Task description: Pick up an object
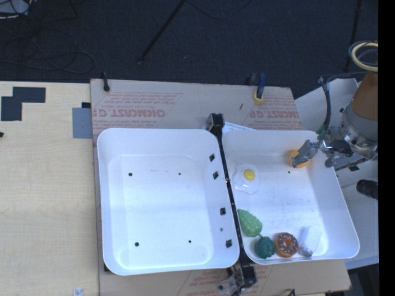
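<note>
Right now the gripper (302, 159) sits at the right bin's (336, 196) far edge, touching an orange object (297, 158); whether its jaws grip it, I cannot tell. Other toys lie nearer, toward the front.

Right bin (333, 196) has all the goodies. Toy fried egg (247, 179), white with a yellow yolk, lies flat near the bin's middle, toward the divider. Along the near edge: a light green leafy piece (250, 222), a dark teal lump (265, 247) touching a brown sprinkled donut (286, 244), then a small white block (310, 239). An orange object (299, 156) sits at the far right wall.
</note>
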